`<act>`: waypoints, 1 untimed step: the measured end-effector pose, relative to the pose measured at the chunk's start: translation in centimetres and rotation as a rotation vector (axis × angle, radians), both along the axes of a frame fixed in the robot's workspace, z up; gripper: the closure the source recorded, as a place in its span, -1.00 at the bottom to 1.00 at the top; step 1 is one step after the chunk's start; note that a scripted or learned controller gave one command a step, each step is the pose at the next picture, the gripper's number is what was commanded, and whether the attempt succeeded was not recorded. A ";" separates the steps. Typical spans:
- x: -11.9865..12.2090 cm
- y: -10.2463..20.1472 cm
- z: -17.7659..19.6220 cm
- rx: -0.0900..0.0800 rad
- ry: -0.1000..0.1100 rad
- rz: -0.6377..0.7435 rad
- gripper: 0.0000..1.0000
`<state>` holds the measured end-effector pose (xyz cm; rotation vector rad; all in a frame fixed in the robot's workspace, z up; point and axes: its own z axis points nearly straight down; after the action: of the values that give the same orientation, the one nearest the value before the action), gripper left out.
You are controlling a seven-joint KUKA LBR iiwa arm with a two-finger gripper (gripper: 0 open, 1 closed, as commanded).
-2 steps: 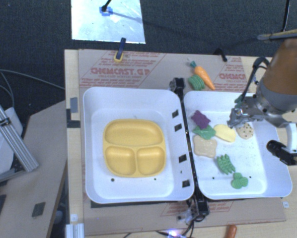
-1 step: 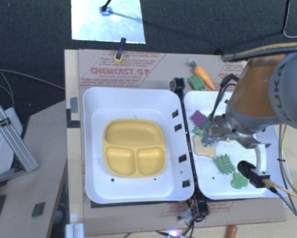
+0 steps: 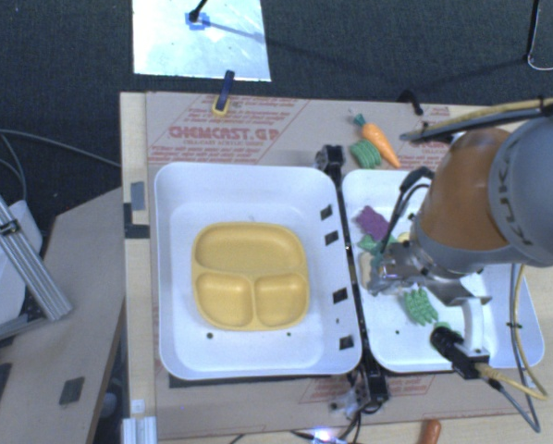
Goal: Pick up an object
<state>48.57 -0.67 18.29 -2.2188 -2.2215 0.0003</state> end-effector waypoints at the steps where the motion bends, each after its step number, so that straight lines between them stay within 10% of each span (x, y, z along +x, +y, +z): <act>1: 0.3 6.9 13.4 0.003 -0.016 0.012 1.00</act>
<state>48.82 6.25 31.66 -2.2115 -2.2412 -0.0214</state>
